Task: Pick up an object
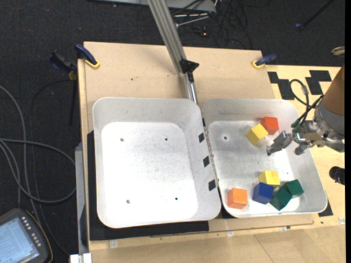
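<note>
Since the task only says to pick up an object, the target is left open, but the nearest candidates can be judged from where the gripper [278, 144] is parked in the right bin [312, 174]. The claw is seen low over the bin's right half, and nothing is seen between its tips; whether it's released or clenched honestly can't be told at this angle.

The yellow cube [256, 134] is found just beside the tips at about 10 o'clock, sitting tilted on the floor. The red-orange cube [270, 124] is placed right behind it, closer to 11 o'clock, the 2 nearly touching.

Well apart at 6 o'clock, a cluster of 5 is packed along the near wall: a second yellow cube [269, 177], a blue cube [263, 193], 2 green blocks [288, 193] and an orange cube [237, 197].

So a short shift up-left is probably all that's needed for the yellow one. No long axis is offered by a cube, so finger alignment with its tilted faces is what matters. The left bin [109, 147] isn't involved.
</note>
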Robot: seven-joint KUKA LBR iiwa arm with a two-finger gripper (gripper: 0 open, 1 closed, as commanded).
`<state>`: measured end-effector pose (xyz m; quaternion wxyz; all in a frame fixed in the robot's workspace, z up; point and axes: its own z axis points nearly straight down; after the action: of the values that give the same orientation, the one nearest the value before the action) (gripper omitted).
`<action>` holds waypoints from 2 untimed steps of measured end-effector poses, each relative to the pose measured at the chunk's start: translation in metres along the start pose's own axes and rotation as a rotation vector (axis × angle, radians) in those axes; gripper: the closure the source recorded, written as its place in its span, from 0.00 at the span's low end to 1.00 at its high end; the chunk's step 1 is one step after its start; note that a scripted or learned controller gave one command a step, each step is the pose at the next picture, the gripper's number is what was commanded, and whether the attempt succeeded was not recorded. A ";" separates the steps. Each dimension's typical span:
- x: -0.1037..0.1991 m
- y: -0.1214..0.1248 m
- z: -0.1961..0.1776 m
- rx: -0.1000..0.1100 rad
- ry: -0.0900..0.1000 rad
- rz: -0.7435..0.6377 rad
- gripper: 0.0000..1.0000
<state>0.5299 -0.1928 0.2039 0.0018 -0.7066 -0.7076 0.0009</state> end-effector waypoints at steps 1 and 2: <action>0.000 0.001 -0.002 -0.004 -0.001 0.001 0.00; 0.001 0.004 0.042 0.000 -0.001 0.002 0.00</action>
<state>0.5340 -0.1916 0.1623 0.0015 -0.7071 -0.7071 0.0012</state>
